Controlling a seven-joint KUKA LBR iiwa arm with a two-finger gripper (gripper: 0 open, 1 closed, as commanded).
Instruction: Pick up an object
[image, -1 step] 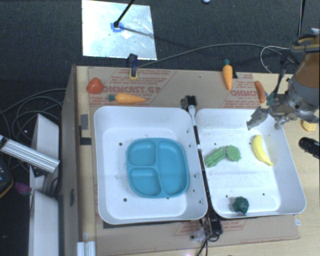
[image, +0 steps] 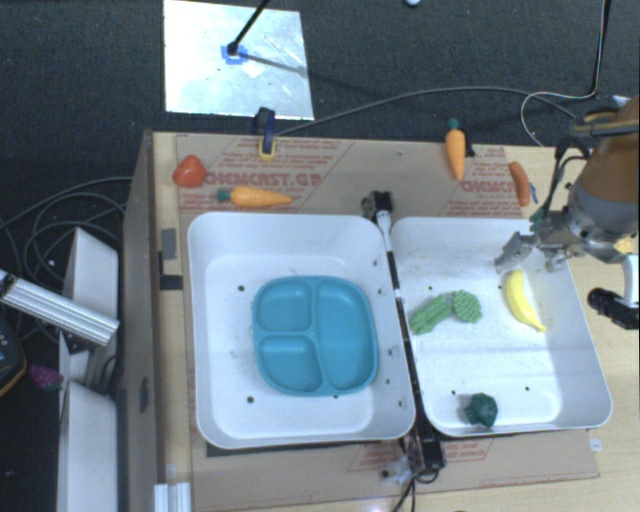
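The gripper (image: 532, 255) is seen at the far right of the right bin (image: 580, 400), its two fingers spread apart with nothing between them; one finger (image: 510, 252) reaches toward the left, the other sits close to the wrist. Just below and touching or nearly touching the fingertips, a yellow banana (image: 523, 300) is laid on the bin floor, its length running away from the gripper toward the near wall. Further left in the same bin, a green leafy toy (image: 446, 310) is found, and a dark green lump (image: 481, 409) rests near the front wall. The left bin (image: 215, 250) is occupied by a blue divided plate (image: 314, 334). The banana is judged the likeliest target. A miss could be caused by the fingers closing above its upper tip rather than around its body, and the curved, smooth shape could be squeezed out sideways. The nearby right wall could also be struck on descent.
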